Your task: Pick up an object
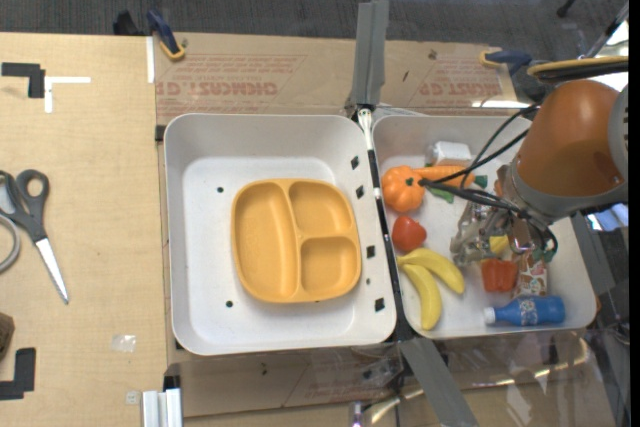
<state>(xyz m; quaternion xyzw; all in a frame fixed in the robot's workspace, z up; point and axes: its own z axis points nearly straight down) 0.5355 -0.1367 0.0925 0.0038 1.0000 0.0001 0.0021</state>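
Crowded right bin point(574, 257): banana point(430, 277), tomato point(408, 233), seemingly bottle point(525, 313) near gripper point(490, 240).

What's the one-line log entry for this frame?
stage: reaching | gripper: low in right bin, above red item | grasp: unconfirmed | nearby: banana, blue bottle

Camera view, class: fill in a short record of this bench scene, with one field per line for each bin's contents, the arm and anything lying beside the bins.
left bin: yellow divided plate
right bin: orange pumpkin toy, red tomato toy, bananas, blue bottle, other small items
arm: reaches over the right bin
gripper: low among the items; grasp unclear
bench left of bins: scissors
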